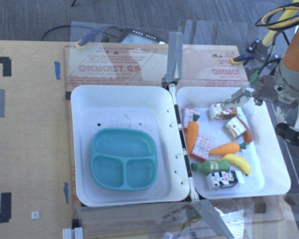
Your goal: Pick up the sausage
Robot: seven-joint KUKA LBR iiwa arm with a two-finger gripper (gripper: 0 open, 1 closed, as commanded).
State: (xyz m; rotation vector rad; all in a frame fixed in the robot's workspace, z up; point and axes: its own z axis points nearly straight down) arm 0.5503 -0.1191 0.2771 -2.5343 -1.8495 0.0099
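At the upper right of the frame, the grey arm (289,78) with its orange band reaches in over the right-hand white bin (274,178), and its gripper (237,97) sits above the bin's upper part, just beside a small carton (222,112); whether the gripper is released or clenched cannot be told from this view, and nothing is seen held in it. Right of centre, the sausage (247,135), a short reddish-brown piece, lies in the right bin toward its right side, touching a second small carton (234,127) that hides part of it, and just above the leafy end of a carrot (224,148) lying crosswise. Below that carrot lies a banana (238,163), with a green bottle (208,167) to its left and a black-and-white spotted carton (222,179) at the bin's lower edge. Along the bin's left side a larger carrot (192,136) lies lengthwise, a red-and-white packet (202,146) just beside it and another (190,115) above it. Left of centre, the left-hand white bin (89,103) holds a teal divided plate (123,159) in its lower half. Both bins rest on the table (30,133), whose pale wooden surface fills the left of the frame
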